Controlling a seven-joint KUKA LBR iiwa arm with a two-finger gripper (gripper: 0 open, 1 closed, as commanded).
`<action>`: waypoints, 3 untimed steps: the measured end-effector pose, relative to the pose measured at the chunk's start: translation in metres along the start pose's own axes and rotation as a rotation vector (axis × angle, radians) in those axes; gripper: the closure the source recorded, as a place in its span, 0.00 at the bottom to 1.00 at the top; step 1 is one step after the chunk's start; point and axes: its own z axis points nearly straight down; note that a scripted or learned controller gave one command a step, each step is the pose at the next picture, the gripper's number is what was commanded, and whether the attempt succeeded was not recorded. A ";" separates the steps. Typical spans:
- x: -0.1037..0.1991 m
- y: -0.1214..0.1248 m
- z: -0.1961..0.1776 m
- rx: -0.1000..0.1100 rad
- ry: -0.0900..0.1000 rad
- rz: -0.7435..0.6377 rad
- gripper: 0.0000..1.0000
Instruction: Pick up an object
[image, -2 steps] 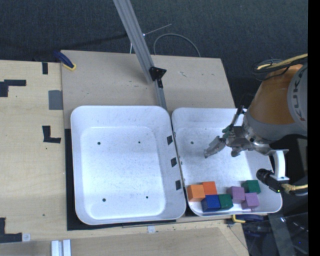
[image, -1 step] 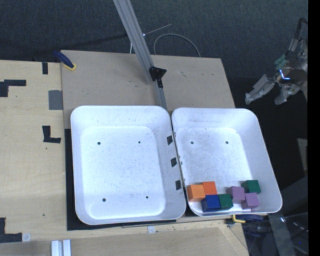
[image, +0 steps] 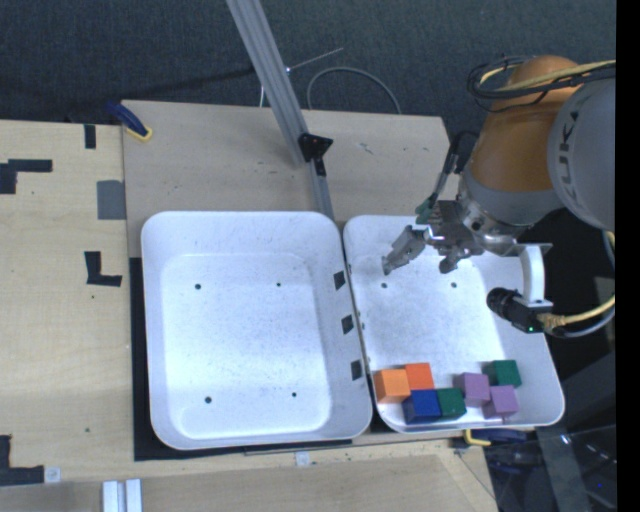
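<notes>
Right bin (image: 400, 300): small blocks (image: 445, 390) clustered along its near edge.
Gripper (image: 418, 252): above this bin's far end, fingers spread, holding nothing.

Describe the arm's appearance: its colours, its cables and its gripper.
The grey KUKA arm has a rounded orange band above the wrist, with black and yellow cables looped over it. The dark metal two-finger gripper carries small green parts. Beside it sit a white bracket and a black connector.

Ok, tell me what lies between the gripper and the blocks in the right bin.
Camera view: bare white bin floor separates the gripper from the blocks.
</notes>
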 end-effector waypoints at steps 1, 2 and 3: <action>0.123 -0.004 0.063 -0.002 0.001 -0.005 0.00; 0.119 -0.003 0.051 -0.005 -0.001 0.001 1.00; 0.046 -0.044 0.029 -0.007 -0.004 0.010 1.00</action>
